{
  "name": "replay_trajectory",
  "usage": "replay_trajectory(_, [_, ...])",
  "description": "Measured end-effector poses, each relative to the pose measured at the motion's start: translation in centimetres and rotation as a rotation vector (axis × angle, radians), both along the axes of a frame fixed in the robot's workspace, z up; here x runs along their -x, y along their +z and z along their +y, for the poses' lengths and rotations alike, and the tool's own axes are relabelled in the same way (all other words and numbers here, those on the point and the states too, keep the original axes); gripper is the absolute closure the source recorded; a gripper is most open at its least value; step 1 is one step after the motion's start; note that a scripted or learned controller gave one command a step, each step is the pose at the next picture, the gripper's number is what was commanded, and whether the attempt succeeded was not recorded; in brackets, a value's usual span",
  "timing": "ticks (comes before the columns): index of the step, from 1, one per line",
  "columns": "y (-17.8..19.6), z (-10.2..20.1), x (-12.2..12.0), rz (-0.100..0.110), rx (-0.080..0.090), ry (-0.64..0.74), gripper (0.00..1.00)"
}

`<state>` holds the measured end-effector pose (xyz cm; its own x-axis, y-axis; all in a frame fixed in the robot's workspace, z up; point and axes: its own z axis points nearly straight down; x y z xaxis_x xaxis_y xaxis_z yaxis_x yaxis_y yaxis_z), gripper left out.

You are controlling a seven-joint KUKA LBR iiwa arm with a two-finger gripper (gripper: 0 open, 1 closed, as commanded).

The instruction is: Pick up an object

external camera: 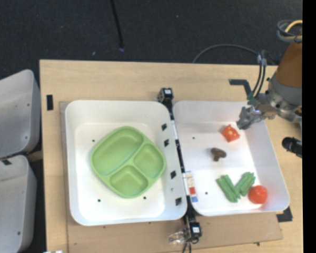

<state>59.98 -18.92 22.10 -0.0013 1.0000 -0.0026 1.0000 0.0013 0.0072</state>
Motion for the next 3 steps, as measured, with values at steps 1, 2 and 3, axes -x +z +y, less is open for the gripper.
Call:
replay_trajectory(1, [5.1, -0.7, -0.9, 0.0, 0.0, 0.002, 1.0])
replay_trajectory(2, [5.7, 4.4, -2.1, 0.004, -0.002, 0.005, 1.0])
replay_trajectory(3, [6.1, 9.4, -2.8, 0.004, -0.002, 0.005, 1.0])
